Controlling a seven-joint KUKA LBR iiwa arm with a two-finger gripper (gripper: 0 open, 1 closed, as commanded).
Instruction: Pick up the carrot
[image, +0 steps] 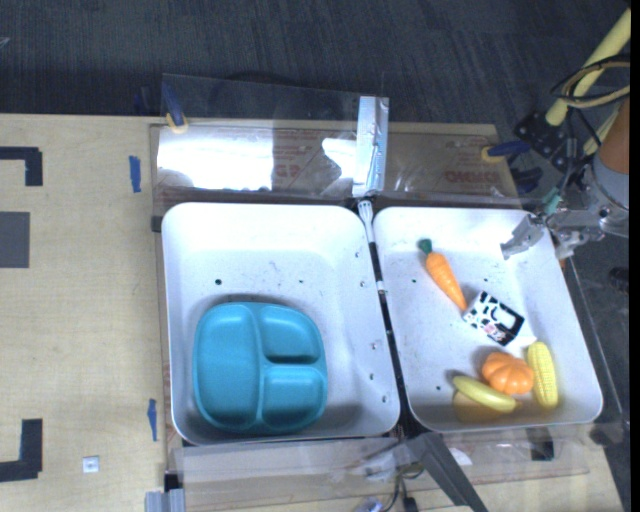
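The carrot (444, 278), orange with a small green top, lies at a slant in the upper middle of the right bin (430, 400), green end toward the back. My gripper (527, 236) hovers over the bin's back right corner, up and to the right of the carrot and well apart from it. Nothing is seen held in it.
In the right bin's front right part lie a black-and-white box (493, 318), an orange pumpkin (508, 372), a corn cob (542, 372) and a banana (483, 392). A blue divided plate (260, 365) sits in the left bin (175, 300). Cables (575, 90) hang near the arm.
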